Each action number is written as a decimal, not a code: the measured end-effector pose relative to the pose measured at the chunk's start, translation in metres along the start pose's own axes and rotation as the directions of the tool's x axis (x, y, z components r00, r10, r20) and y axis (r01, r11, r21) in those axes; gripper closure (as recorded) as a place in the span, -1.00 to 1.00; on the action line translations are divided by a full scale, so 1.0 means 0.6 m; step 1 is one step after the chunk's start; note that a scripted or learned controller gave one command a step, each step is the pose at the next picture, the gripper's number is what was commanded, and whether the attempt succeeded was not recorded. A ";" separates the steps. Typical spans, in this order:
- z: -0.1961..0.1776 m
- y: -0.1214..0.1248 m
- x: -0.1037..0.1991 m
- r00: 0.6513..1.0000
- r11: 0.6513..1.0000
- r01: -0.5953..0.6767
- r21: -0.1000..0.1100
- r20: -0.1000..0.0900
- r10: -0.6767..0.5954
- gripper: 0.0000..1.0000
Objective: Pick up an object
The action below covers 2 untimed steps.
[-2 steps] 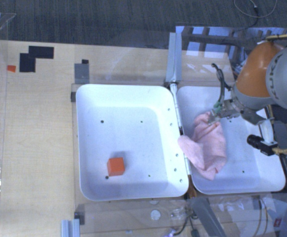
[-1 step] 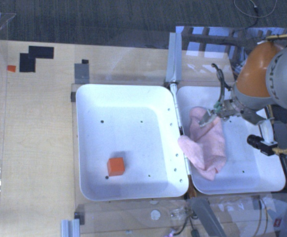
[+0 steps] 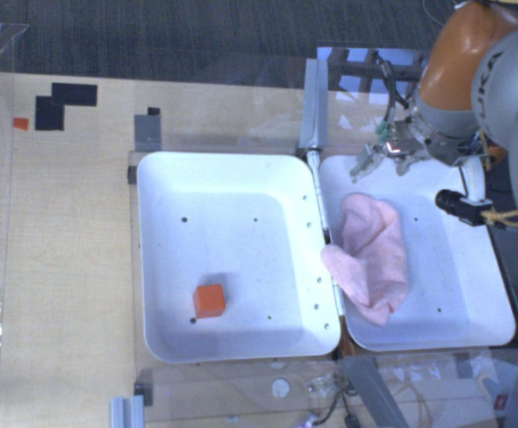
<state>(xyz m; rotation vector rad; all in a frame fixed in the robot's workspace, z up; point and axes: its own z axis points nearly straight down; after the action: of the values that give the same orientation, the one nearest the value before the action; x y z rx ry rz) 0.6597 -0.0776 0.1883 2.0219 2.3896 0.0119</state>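
A crumpled pink cloth (image 3: 372, 257) lies in the right bin (image 3: 459, 319), against its left wall, with one corner draped over the divider. A small orange cube (image 3: 209, 300) sits on the floor of the left bin (image 3: 241, 194), near its front left. My gripper (image 3: 381, 167) hangs over the far left corner of the right bin, above and behind the cloth and apart from it. Its two fingers (image 3: 363, 170) are spread open with nothing between them.
A metal rail (image 3: 312, 105) runs along the divider behind the bins. Black and orange markers (image 3: 62, 103) lie on the wooden bench at far left. A black cable part (image 3: 459, 205) hangs off the arm over the right bin's far right.
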 end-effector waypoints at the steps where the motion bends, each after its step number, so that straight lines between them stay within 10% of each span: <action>1: 0.162 -0.053 -0.043 0.978 0.978 0.208 0.003 -0.002 -0.208 -1.00; 2: 0.139 -0.047 -0.042 0.978 0.978 0.210 -0.006 0.003 -0.210 1.00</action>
<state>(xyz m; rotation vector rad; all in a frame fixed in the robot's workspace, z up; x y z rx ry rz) 0.6371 -0.1074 0.1049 1.7551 2.5844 0.0152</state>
